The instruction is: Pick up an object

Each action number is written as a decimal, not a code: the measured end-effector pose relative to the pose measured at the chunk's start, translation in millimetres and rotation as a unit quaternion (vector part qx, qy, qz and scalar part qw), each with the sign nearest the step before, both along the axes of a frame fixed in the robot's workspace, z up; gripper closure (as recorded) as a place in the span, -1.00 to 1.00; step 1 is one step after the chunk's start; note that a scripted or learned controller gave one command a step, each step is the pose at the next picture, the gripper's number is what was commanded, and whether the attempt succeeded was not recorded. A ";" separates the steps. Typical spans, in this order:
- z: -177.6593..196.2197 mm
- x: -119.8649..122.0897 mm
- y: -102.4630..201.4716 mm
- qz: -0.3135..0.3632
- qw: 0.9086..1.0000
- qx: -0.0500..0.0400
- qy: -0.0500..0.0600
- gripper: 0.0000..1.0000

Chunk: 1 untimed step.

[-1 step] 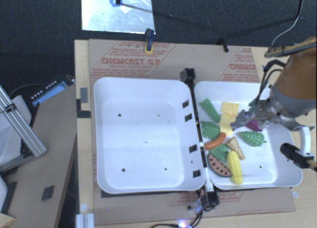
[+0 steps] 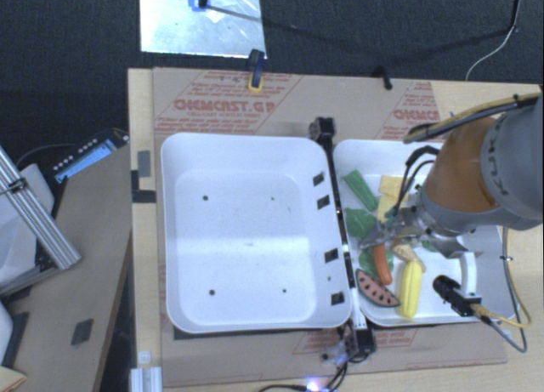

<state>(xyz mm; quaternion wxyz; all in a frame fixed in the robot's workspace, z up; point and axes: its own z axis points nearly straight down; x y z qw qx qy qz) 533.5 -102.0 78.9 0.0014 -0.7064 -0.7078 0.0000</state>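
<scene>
The grey arm [image 2: 510, 169] comes in from the right with its orange band [image 2: 455, 169] above the wrist, bent down over the right bin [image 2: 489, 309]. Its gripper [image 2: 382, 233] sits low among the toys near that bin's left wall, just above the carrot; whether it is open or closed, or has hold of anything, cannot be told from this angle, since the metal parts blur into the clutter.

The pickable things all lie in the right bin: a green flat piece [image 2: 359, 189] toward the top left, a pale yellow block [image 2: 390, 184] beside it, an orange carrot [image 2: 382, 264] just under the gripper, a yellow corn cob [image 2: 410, 288] beside the carrot, and a watermelon slice [image 2: 376, 289] at the lower left corner, its red face dotted with seeds.

The left bin [image 2: 246, 229] is smooth, glossy white plastic with rounded corners and small dark dots on its floor. Both bins rest on a brown cardboard sheet [image 2: 221, 101] printed with red lettering, laid on a pale wooden bench [image 2: 140, 169]. A black clip [image 2: 321, 128] sits at the top of the seam between the bins. Beyond the bench lies dark carpet [image 2: 68, 42] with a shiny metal plate [image 2: 200, 3] on it
</scene>
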 end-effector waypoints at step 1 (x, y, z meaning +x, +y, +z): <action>16.8 1.8 -1.1 0.001 1.000 -0.001 -0.004 1.00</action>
